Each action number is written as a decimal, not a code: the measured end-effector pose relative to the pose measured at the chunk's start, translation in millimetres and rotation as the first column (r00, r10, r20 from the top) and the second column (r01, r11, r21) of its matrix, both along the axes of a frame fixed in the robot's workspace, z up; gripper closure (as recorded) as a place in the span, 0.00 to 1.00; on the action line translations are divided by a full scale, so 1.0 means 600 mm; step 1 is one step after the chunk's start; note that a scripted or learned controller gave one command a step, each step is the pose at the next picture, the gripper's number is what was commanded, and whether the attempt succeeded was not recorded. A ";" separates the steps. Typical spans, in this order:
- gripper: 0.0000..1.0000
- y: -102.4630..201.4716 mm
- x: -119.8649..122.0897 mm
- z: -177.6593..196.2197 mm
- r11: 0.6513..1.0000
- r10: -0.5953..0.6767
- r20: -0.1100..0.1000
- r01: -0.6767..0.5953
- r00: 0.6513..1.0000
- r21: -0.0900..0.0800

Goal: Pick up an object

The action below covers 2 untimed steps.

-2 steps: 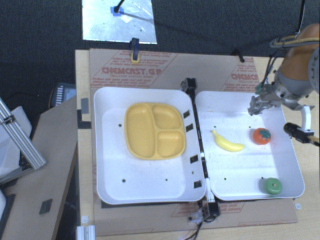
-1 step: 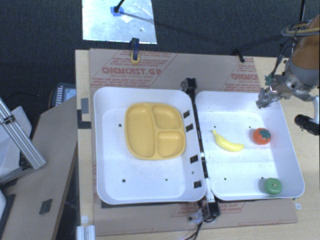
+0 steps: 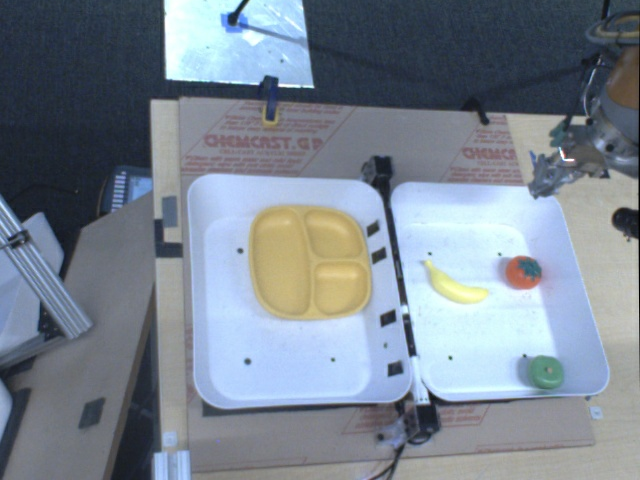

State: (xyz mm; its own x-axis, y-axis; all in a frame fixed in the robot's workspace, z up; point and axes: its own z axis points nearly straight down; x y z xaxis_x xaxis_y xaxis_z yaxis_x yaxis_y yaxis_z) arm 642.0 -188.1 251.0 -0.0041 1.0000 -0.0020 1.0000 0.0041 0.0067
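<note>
Well apart: tomato below claw.

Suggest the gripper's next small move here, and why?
Probably shift the gripper inward over the right white bin toward the round red tomato-like toy. The gripper sits at that bin's far right corner, outside the rim, with nothing between its fingers, and the tomato toy is the closest object, lying apart from the yellow plastic banana.

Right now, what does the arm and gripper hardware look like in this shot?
The arm enters at the upper right: grey and silver metal body, with a tan-orange rounded section near the top edge. The gripper is a small dull-grey metal piece, blurry, above the right bin's far corner. Fine detail such as cables or markings is too small to tell.
</note>
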 end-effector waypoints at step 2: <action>1.00 0.154 0.028 0.004 1.000 0.004 -0.004 -0.004 1.000 0.002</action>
State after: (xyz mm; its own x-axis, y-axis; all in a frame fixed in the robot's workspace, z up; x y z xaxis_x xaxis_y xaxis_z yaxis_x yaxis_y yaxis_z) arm 658.6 -95.7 253.4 -0.0085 1.0000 0.0000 1.0000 0.0085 0.0029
